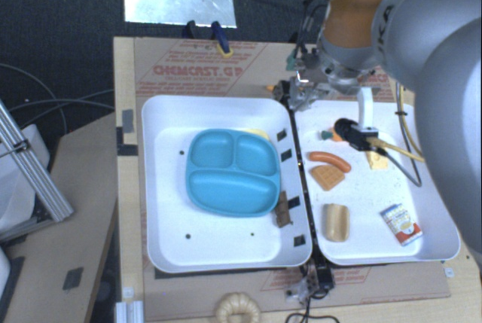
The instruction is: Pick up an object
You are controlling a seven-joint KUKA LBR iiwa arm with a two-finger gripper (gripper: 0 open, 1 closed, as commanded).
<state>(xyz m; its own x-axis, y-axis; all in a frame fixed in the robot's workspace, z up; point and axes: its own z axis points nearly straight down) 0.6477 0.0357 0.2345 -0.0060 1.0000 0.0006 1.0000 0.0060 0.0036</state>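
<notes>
Hanging over the far edge of the right bin point(444, 235), end effector point(305, 92) grip too hidden to tell, with hot dog point(330, 160) lying crosswise just nearer the camera.

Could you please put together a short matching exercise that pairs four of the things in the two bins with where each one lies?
Things:
1. blue divided plate
2. hot dog
3. small carton
4. bread roll

Places:
A. right bin, near its front right corner
B. left bin, around its middle
C. right bin, just above the waffle piece
D. right bin, near its front left, below the waffle piece

Pairs: 1-B, 2-C, 3-A, 4-D
</notes>
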